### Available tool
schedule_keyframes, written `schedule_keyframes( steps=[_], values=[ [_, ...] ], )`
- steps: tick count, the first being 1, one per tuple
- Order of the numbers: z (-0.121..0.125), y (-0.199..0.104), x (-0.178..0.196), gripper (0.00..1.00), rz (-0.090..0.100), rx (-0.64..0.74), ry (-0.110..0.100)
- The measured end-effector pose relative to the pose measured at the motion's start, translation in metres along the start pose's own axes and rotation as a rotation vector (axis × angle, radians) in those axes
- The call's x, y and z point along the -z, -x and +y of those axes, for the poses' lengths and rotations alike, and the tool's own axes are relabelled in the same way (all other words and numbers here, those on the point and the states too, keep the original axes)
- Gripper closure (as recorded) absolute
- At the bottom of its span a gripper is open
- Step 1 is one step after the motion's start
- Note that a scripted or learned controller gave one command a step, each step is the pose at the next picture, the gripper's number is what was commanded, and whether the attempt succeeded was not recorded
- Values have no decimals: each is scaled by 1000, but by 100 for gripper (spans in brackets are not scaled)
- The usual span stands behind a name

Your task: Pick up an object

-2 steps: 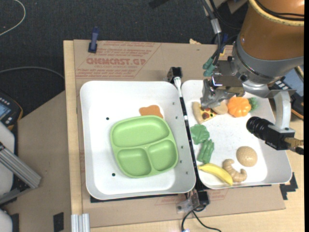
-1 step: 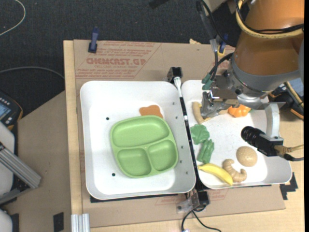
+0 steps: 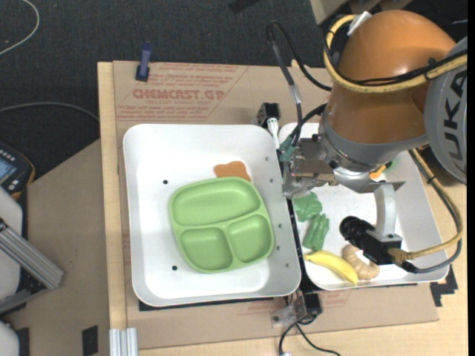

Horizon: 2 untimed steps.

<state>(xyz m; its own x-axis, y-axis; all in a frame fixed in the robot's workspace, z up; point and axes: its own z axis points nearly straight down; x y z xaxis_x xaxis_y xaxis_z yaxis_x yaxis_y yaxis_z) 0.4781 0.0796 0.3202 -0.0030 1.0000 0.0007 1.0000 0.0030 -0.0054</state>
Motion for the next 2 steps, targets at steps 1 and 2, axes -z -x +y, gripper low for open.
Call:
schedule_keyframes(
  steps=[1,2],
  values=[
    [1,-3,169,100,4,0,26],
    [0,80,79,100,-3,-13,-3]
  ],
)
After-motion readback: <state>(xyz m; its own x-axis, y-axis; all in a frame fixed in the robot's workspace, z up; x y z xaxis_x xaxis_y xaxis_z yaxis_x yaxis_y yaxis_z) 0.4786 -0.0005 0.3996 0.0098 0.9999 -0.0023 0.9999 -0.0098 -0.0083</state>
